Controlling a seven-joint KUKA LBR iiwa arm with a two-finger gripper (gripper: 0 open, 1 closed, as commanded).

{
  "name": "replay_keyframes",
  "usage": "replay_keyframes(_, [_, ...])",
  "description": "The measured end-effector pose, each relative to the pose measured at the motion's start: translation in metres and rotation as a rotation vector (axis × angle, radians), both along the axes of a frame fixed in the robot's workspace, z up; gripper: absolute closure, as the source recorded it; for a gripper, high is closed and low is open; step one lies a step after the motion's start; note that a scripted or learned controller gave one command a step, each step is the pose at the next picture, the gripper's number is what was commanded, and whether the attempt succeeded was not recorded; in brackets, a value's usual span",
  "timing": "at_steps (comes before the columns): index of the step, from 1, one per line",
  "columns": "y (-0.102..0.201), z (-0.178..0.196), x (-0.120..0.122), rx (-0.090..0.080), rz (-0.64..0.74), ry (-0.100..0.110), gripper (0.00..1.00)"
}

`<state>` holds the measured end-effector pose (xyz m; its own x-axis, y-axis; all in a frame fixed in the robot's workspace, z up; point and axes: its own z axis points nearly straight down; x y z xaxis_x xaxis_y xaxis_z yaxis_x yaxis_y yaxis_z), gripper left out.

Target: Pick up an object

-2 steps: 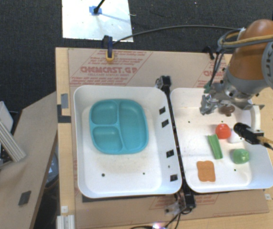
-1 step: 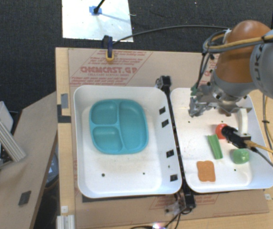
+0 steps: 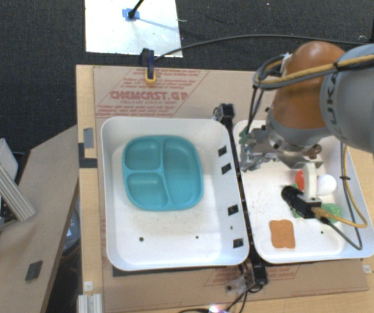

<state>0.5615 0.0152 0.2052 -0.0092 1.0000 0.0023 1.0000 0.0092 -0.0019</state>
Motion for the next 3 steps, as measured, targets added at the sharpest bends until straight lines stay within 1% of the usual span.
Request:
replay_keyframes(1, [0.05, 0.0, -0.019, 0.001, 0.0, -0.001, 1.0])
replay_keyframes(2, [0.085, 0.018, -0.043, 0.0, 0.0, -0.002, 1.0])
replay_keyframes(3, [0.083, 0.017, -0.043, -0.001, -0.006, -0.002, 0.0])
